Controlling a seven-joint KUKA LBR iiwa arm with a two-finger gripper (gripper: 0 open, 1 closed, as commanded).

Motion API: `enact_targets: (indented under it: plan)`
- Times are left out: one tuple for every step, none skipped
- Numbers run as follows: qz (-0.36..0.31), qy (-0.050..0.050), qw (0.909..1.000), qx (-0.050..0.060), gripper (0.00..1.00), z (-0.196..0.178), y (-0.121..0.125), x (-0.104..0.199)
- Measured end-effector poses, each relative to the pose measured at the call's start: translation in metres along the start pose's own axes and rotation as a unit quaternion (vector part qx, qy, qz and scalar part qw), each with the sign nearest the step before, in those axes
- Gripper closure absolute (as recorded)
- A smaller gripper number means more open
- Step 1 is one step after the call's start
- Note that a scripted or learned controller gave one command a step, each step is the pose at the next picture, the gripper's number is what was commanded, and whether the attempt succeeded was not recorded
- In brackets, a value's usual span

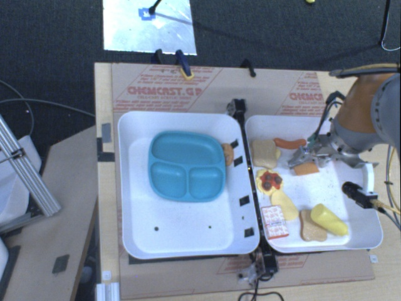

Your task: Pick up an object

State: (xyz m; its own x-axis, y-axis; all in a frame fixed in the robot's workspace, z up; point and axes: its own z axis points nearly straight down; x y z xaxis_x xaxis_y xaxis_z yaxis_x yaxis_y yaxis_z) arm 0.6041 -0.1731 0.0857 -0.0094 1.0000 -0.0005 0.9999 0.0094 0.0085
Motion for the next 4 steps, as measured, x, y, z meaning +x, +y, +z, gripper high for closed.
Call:
enact_targets:
  plan:
    - [0.000,0.001,1.0000,0.002,0.00,0.001,0.011,0.038]
    - [0.004,0.001,1.0000,0.005,0.00,0.001,-0.027,0.055]
    - [0.005,0.000,1.0000,0.002,1.00,-0.010,-0.024,0.054]
    - [0.005,0.000,1.0000,0.002,1.00,-0.020,-0.023,0.054]
